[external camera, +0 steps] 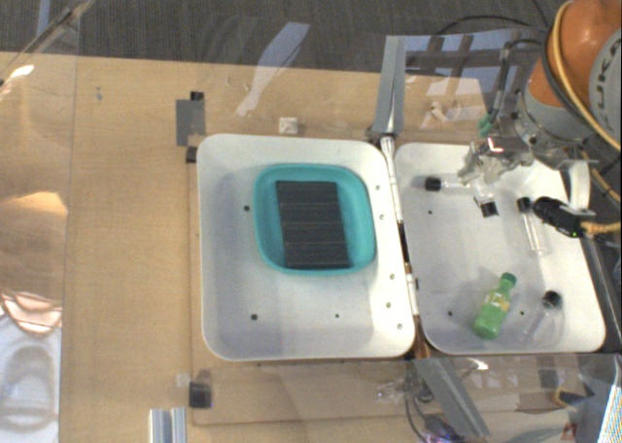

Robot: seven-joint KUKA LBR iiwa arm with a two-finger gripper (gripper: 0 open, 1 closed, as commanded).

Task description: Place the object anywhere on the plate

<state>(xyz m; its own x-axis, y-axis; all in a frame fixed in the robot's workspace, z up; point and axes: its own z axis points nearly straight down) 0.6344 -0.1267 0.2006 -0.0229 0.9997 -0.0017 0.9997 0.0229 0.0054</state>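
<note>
Green [494,307] is the colour of the object: a small plastic bottle, pale lime in the body with a darker green cap, lying on its side in the right bin [457,266]. It rests tilted, cap pointing up and slightly right, base toward the bin's near edge. Its body looks translucent and catches a little light along one side.

Relative to the bottle, the gripper [483,182] sits well apart, toward the far edge of the same bin and a little to the left. It hangs from the grey wrist under the orange band [583,38] of the arm. Nothing lies between its tips, and whether it is spread or closed cannot be told from this slanted look down; the small metal parts there blur together.

Left of the bottle, across the divider between the two bins, lies the plate [362,227], a teal rounded-square dish with a dark ribbed rectangle in its middle. It sits in the left bin [228,286], well apart from the bottle. The bottle touches neither the plate nor the gripper.
</note>
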